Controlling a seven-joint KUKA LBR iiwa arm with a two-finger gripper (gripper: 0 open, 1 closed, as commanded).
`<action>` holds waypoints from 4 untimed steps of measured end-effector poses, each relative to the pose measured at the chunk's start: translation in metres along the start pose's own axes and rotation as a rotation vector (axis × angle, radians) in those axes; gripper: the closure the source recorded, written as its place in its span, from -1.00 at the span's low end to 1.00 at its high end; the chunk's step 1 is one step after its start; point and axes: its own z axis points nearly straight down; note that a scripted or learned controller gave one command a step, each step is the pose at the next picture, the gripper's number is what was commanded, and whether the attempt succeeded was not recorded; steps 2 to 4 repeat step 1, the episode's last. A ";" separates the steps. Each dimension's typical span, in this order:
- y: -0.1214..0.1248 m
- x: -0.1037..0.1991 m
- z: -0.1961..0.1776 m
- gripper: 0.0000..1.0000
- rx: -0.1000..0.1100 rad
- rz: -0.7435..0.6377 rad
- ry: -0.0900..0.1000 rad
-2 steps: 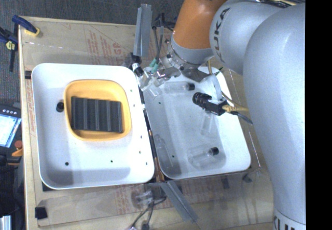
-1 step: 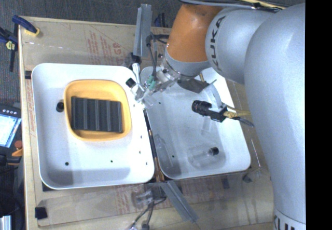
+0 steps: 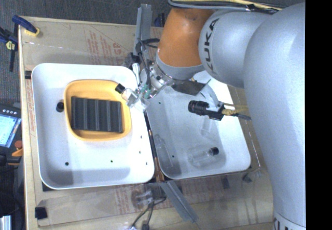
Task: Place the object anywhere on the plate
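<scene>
Grey arm (image 3: 270,94) overhangs right bin (image 3: 176,125). Gripper (image 3: 136,96) sits beside the rim of yellow plate (image 3: 78,89); closure cannot be told. Clear plastic piece (image 3: 199,156) lies in right bin: judged light, slippery; grasp mid-body.

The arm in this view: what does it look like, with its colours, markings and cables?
The arm is thick, rounded and light grey, with a smooth orange band above the wrist. Dark letters reading KUKA stand on the grey shell beside the band. A thin yellow cable runs along its top. The pincer is small and of pale metal.
</scene>
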 end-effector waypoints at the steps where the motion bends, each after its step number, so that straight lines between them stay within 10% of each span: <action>1: 0.000 0.000 0.000 -1.00 0.000 0.000 -0.001; 4: 0.000 0.000 0.000 -1.00 0.000 0.000 -0.001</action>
